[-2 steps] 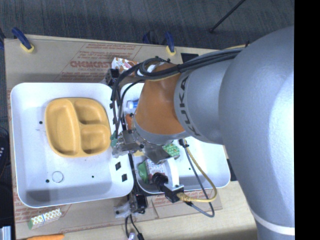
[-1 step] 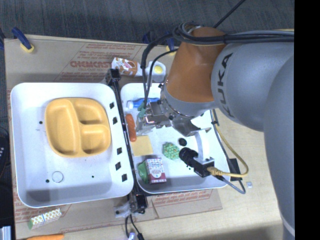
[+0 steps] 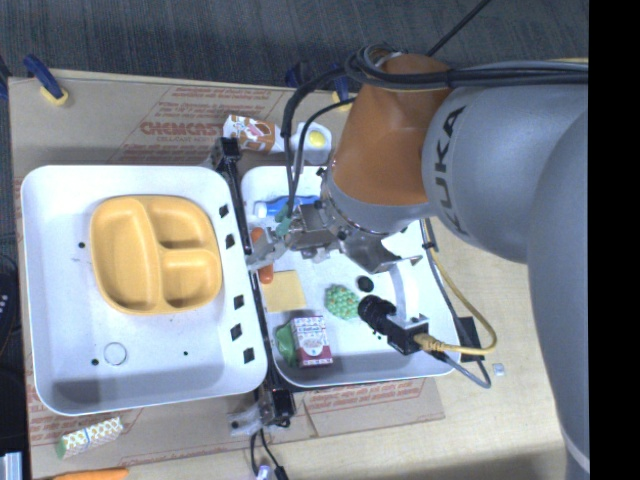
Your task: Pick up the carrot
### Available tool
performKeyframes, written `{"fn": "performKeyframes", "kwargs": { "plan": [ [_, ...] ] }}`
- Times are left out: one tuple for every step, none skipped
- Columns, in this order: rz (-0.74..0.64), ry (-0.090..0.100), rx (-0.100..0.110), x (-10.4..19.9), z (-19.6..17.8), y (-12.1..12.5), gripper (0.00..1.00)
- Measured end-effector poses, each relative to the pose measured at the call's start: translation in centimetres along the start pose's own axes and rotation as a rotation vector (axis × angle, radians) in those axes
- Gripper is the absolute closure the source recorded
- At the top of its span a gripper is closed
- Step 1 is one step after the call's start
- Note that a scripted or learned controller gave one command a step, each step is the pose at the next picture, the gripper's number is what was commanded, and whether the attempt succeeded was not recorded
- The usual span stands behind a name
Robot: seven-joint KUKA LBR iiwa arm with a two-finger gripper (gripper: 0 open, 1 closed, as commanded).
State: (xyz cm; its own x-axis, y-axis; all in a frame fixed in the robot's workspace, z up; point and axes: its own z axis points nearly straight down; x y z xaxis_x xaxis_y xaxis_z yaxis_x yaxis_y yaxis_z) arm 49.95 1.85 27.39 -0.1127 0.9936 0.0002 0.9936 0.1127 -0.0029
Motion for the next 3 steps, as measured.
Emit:
{"fn": "performKeyframes", "kwargs": {
  "plan": [
    [-0.007,0.000,0.003,-3.6,8.3,3.0,0.00],
    [-0.317,0.001,0.003,-2.7,8.3,3.0,0.00],
    [-0.313,0.000,-0.001,-4.4,8.2,4.3,0.00]
  ]
}}
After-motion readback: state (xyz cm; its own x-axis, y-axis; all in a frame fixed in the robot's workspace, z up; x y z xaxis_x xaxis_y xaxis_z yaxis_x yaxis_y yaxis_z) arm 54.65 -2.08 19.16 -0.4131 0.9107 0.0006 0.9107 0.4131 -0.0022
